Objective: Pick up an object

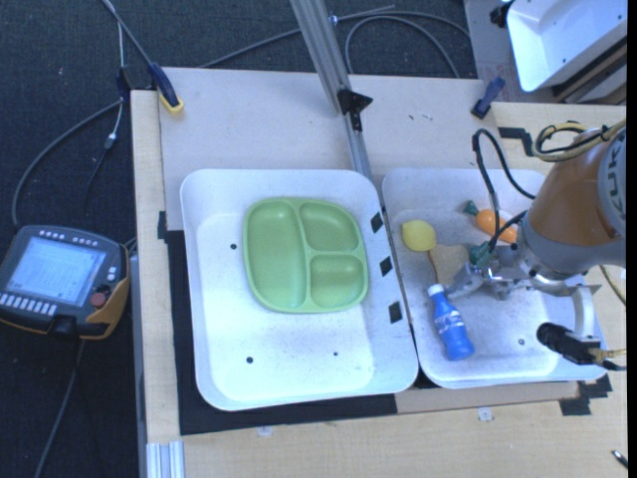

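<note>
The right bin (498,366) holds several small items. A yellow lemon-shaped piece (418,234) lies near its left wall. A blue bottle with a white cap (451,328) lies below it. A tan flat piece (447,259) sits between them. An orange carrot-like piece (493,222) with a green tip lies farther back, partly hidden by the arm. My gripper (479,276) hangs low in this bin, just right of the tan piece and up-right of the bottle's cap. Nothing shows as held by it.
The left bin (219,366) bears a green divided plate (304,254). A slanted metal pole (326,48) rises from the bench's back between the bins. Black cables (488,167) loop off the arm over the right bin's back. A teach pendant (60,282) lies on the floor, left.
</note>
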